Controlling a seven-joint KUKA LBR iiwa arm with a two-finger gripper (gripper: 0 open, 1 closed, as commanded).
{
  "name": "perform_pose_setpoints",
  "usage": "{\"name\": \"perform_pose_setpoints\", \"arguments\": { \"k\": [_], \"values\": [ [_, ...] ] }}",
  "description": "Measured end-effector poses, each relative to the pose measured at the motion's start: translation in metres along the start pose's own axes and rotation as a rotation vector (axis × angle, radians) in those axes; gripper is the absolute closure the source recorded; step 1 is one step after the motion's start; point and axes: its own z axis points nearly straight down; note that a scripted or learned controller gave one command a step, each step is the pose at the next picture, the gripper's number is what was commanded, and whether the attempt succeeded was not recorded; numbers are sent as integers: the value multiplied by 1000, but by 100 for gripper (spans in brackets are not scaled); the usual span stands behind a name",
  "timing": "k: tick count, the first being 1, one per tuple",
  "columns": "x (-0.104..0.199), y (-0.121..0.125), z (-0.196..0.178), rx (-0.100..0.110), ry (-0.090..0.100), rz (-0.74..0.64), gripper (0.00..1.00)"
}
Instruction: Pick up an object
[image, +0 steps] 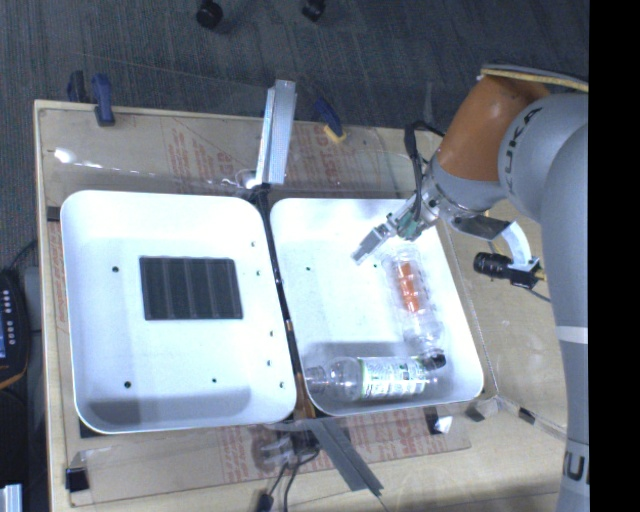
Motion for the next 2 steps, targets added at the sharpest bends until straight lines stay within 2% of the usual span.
{"name": "perform_pose_setpoints", "arguments": {
  "k": [1, 2],
  "values": [
    [27, -42, 8, 6, 7, 5, 0],
    [21, -36, 0, 5, 5, 69, 0]
  ]
}}
